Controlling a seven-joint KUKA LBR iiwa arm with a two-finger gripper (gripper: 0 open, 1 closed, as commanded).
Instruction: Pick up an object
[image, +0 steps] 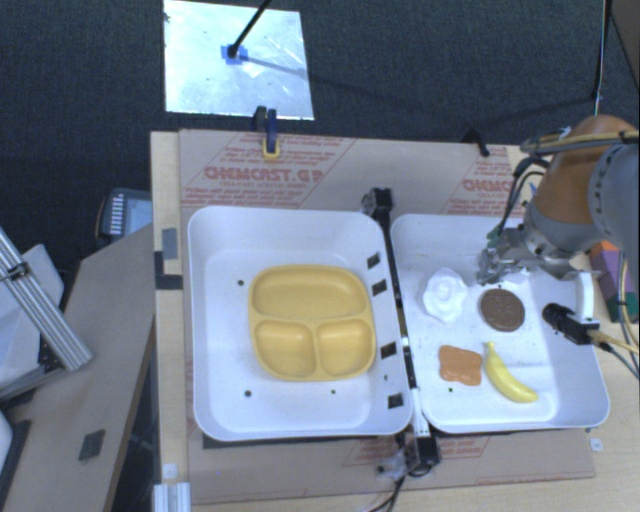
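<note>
Two bins (300, 225), board (265, 172) reading "CHEMCAST"

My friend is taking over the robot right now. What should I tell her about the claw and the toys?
Claw: low over the right bin, near its back edge; nothing visible between its fingers, and whether it is open or shut is unclear.
Toys in the right bin: white fried egg, brown round cookie just in front of the claw, orange piece, banana.
Left bin: yellow divided plate.
Done: nothing picked up yet.
Left: grab one toy and lift it; the cookie or the egg looks closest.
</note>
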